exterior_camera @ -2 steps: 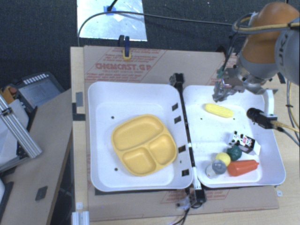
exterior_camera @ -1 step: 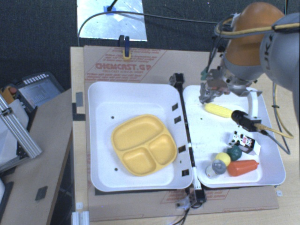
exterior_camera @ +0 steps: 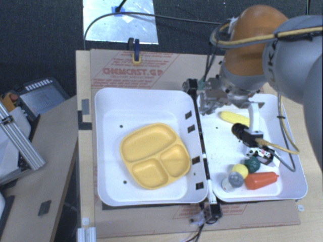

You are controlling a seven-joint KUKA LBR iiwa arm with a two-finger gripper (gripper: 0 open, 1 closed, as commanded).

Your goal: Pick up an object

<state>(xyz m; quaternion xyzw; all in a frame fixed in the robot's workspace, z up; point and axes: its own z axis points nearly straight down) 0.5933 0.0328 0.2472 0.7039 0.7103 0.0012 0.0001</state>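
Pale counter [exterior_camera: 83,150] against a dark backdrop, with a printed cardboard sheet [exterior_camera: 132,70] under two white bins.

Claw [exterior_camera: 206,106] sits low at the far-left corner of the right bin [exterior_camera: 299,184], close to the divider between the bins. Can't tell if it's apart or together, the wrist hardware masks it. Nothing visibly carried, so I'd call the pick not done: approach or repositioning stage at best.

Nearest candidate is the yellow banana-shaped piece [exterior_camera: 233,117], just right of the claw, lying flat on the bin floor and apart from everything else. Probably the easiest target.

Further out, at the near end of the same bin, there's a tight cluster: yellow ball [exterior_camera: 241,171], green piece [exterior_camera: 252,164], orange carrot [exterior_camera: 261,180] and grey round piece [exterior_camera: 233,180]. They're touching or nearly so, so a grasp there risks nudging neighbours.

Left bin [exterior_camera: 101,135] holds a yellow compartment tray [exterior_camera: 154,155], wide and flat, likely a poor fit for this claw.

In the way: bin wall and divider right beside the claw, little room on its left.
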